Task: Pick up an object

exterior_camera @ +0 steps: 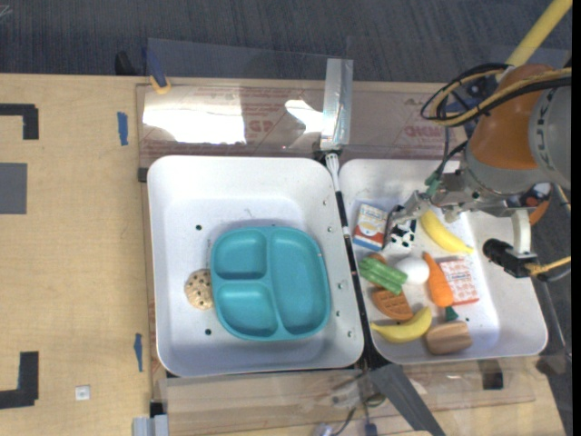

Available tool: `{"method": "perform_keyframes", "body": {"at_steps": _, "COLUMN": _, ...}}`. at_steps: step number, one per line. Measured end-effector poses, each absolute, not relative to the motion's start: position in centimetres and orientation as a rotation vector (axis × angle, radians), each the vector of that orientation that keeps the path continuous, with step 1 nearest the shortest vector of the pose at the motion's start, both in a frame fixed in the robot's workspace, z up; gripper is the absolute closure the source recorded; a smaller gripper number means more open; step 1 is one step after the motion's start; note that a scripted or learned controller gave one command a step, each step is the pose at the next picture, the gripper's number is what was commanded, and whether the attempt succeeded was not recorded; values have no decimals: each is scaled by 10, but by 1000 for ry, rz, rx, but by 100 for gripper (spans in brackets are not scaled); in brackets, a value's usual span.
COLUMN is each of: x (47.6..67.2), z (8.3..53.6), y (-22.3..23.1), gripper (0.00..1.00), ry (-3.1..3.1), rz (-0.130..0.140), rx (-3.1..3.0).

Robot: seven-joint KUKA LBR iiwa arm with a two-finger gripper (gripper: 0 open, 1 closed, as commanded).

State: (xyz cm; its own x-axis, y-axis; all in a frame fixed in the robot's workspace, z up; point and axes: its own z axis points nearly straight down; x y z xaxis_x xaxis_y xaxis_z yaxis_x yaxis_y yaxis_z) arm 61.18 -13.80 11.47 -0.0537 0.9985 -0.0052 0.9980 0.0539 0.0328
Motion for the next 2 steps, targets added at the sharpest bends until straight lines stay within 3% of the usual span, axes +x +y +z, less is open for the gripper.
{"method": "perform_keyframes", "body": {"at_steps": 1, "x": 540, "z": 90, "y": -166, "gripper": 0, "ry": 2083, "rz": 9, "rx": 2335}}
{"method": "perform_keyframes", "body": {"at_steps": 2, "x": 481, "z": 87, "y": -122, "gripper": 0, "ry": 2395, "rz": 6, "rx": 2025}}
